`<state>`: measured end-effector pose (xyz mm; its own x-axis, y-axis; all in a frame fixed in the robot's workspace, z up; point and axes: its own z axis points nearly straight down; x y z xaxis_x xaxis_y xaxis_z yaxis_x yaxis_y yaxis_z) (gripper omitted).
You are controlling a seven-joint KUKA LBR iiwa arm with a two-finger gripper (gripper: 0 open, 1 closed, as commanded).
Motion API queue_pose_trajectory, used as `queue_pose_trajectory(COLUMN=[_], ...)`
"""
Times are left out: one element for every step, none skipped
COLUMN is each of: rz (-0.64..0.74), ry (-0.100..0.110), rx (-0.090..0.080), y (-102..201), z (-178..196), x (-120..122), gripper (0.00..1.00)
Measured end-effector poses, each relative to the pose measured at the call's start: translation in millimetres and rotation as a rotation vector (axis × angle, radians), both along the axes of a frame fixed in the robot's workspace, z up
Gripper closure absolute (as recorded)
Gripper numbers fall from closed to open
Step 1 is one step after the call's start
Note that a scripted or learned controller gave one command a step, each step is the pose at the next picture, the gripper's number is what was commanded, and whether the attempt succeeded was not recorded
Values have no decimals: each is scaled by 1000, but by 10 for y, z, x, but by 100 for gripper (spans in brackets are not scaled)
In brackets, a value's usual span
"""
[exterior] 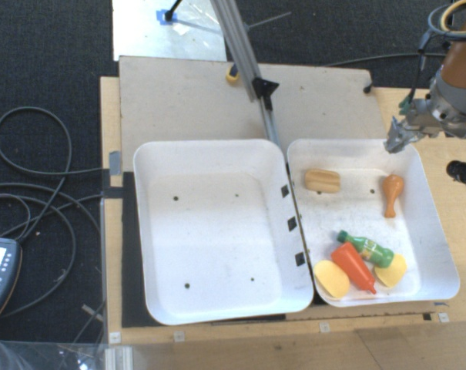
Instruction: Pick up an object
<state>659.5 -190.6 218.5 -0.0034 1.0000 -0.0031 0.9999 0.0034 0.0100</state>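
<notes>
While nothing has yet been lifted, every candidate lies in the right-hand shallow white plastic bin, which serves as the landmark for all that follows. At that bin's near edge sits a cluster: a flat yellow round toy piece toward the near-left corner, a red-orange carrot-shaped toy lying slantwise just beside it and touching it, a small green toy bottle lying across the carrot's upper end, and a second yellow rounded piece partly tucked under the bottle. Farther in, near the bin's right wall, lies an orange-brown toy drumstick, on its own and well apart from the cluster. Toward the bin's far-left part rests a tan bread-roll-shaped toy, also alone. The left-hand white bin adjoins the landmark bin along its left wall. Beyond the bin's far-right corner, above its rim, hangs the grey pincer on the grey arm with its orange band; whether its fingers are parted or closed I cannot tell at this size, and nothing is seen between them. Judging by this, the pick is at its start: approach, descent, closing and lifting all remain, with the drumstick the nearest isolated target on the brown desk.
</notes>
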Motion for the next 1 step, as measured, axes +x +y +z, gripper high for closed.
queue_pose_trajectory(rz=[2], ry=[3], rx=[1], y=[-3], z=[386], x=[15], gripper=[100])
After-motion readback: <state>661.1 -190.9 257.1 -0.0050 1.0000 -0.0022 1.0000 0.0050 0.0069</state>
